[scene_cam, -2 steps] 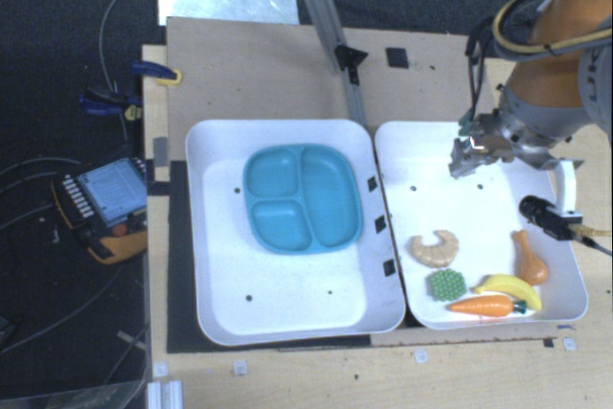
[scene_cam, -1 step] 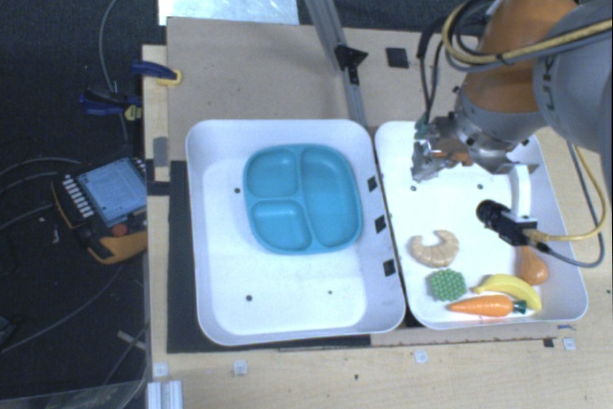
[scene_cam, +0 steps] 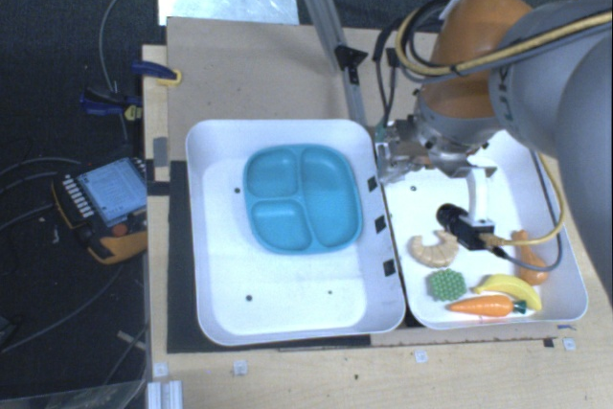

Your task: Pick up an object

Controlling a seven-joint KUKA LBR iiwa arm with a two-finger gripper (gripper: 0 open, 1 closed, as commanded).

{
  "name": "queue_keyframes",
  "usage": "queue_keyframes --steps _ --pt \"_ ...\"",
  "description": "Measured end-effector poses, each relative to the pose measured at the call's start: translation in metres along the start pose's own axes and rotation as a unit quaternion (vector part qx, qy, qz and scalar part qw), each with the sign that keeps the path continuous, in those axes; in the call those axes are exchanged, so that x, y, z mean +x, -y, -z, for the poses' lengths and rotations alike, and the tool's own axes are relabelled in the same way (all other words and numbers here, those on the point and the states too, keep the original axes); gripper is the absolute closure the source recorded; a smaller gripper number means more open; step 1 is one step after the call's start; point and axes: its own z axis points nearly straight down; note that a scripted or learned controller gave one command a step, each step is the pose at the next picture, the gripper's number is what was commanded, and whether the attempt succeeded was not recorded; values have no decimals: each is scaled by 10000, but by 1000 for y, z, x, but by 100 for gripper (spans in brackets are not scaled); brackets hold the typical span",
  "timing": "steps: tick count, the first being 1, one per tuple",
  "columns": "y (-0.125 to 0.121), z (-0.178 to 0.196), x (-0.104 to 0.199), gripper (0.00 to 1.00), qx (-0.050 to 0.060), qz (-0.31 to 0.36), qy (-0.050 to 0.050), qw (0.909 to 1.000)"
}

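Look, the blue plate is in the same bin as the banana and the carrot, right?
Not quite. The blue plate lies in the bin on the view's left; the banana and the carrot lie in the other bin, as the camera view shows.

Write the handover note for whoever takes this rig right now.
The tool hovers over the upper left corner of the right white bin; state cannot be told, nothing seen in it.
In that bin's lower part: tan croissant-shaped piece, green bumpy ball, orange carrot, yellow banana.
A blue divided plate lies in the left white bin.
Done: nothing picked. Left: grasp and lift one object.
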Motion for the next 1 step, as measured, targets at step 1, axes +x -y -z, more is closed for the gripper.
queue_keyframes --steps 1 --pt "0 12 62 100 -9 8 -6 10000"
